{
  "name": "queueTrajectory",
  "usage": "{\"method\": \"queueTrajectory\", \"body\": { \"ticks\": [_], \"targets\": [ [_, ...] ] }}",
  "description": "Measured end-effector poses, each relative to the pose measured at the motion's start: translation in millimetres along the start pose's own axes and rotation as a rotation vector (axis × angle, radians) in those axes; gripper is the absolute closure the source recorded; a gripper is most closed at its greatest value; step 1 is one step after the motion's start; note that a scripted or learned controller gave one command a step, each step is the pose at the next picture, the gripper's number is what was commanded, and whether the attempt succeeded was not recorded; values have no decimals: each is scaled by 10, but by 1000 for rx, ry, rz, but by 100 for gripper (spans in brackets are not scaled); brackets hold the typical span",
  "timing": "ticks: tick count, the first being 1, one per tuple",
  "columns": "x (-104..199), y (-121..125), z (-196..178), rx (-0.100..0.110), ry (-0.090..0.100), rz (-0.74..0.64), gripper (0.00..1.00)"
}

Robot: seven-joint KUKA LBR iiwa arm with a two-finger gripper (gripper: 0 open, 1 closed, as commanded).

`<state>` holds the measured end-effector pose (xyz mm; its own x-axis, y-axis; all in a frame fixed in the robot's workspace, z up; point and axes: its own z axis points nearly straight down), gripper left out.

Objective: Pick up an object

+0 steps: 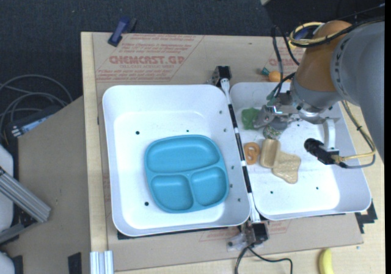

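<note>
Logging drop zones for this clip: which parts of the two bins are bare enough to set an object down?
Free: the left bin floor around the blue divided tray, and the right bin front strip below the tan pieces. Crowded: the right bin's upper left, where the gripper sits by the green object and orange ring.

Blue tray [185,172], white bins [122,114], orange ring [251,152]

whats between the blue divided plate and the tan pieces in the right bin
In the camera view, an orange ring lies between the blue plate and the tan pieces, beside the bins' shared rims.
</note>
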<state>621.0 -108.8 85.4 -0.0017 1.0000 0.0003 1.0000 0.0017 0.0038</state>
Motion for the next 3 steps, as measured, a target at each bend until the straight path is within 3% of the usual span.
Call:
{"method": "queueTrajectory", "body": {
  "ticks": [1, 2, 3],
  "targets": [
    [974, -151, -1008, 0, 2, -1, 100],
    [1054, -392, -1495, 1, -1, 1, 100],
    [1054, -396, -1487, 3, -1, 1, 0]
  ]
}}
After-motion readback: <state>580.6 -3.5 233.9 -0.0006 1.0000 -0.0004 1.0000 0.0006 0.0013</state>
